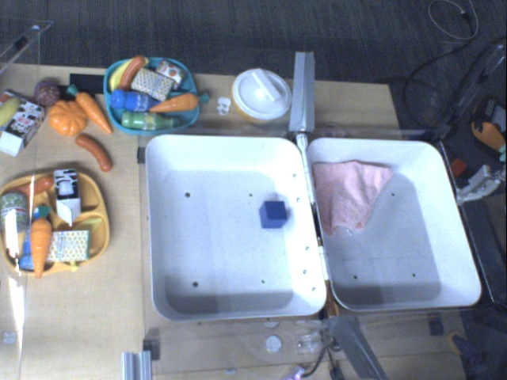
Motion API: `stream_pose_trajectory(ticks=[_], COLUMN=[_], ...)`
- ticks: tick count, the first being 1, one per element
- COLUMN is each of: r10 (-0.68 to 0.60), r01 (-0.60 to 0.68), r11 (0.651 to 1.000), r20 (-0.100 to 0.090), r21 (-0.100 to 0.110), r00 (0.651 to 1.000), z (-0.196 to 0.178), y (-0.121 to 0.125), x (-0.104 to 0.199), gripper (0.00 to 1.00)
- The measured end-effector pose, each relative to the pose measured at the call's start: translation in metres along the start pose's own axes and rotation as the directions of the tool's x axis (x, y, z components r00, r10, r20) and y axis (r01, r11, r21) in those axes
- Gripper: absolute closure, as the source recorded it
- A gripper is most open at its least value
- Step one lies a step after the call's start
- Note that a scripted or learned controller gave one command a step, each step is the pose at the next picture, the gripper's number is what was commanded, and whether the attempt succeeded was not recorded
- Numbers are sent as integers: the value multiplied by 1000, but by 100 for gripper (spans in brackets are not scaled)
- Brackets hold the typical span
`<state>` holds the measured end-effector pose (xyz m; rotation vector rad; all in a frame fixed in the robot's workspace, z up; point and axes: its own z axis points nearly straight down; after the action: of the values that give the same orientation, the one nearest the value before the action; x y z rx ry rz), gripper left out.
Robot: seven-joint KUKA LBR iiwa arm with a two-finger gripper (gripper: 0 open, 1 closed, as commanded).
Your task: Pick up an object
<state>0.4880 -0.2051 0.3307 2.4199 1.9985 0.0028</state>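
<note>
Blue cube (273,214) (left bin (206,279)), pink cloth (348,192)

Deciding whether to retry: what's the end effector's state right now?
End effector: cannot be told; blue cube lies in the left bin, pink cloth in the right bin.

Lab bench (119,307), white bins (206,279), toy food (150,101)

On the bench (87,307), a blue bowl (154,130) and a yellow tray (101,204) are filled with toy food, a toy pumpkin (66,118) and sausage (95,152) are laid between them, and a white-lidded yellow bowl (262,95) is set farther right.
</note>
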Motion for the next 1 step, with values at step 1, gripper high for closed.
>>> stream_pose_trajectory(ticks=[1], r10=[-24], r01=[24], r11=[1000], r20=[-1], r21=[5], r00=[1000], z=[146], y=[-9], x=[39], gripper=[0])
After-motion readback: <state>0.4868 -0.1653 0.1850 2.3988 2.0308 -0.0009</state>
